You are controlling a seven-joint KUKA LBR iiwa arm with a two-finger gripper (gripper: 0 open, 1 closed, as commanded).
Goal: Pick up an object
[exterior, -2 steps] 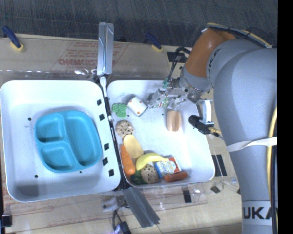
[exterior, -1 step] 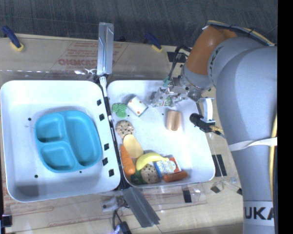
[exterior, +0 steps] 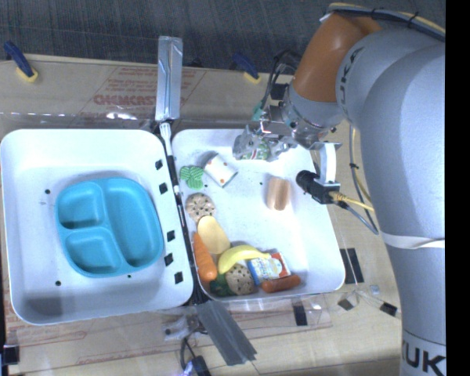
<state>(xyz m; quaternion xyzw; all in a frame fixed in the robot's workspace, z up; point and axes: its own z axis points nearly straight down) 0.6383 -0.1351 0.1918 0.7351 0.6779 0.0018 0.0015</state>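
Note:
The right bin (exterior: 317, 233) holds several toy foods. A green leafy piece (exterior: 192, 176) and a white wedge (exterior: 219, 171) lie near its back left. A tan cylinder (exterior: 277, 193) lies alone in the middle right. A round cracker (exterior: 200, 207), a pale yellow piece (exterior: 213, 235), a carrot (exterior: 204, 258), a banana (exterior: 239, 255), a small blue and red carton (exterior: 266, 268) and a sausage (exterior: 280, 283) crowd the front left. My gripper (exterior: 256, 146) hangs over the bin's back edge, just right of the white wedge and behind the tan cylinder.
The left bin (exterior: 23, 163) holds a blue divided tray (exterior: 110, 225). A metal bar (exterior: 169, 77) stands upright behind the seam between the bins. The grey arm with its orange band (exterior: 333, 45) fills the right side, above the right bin's rim.

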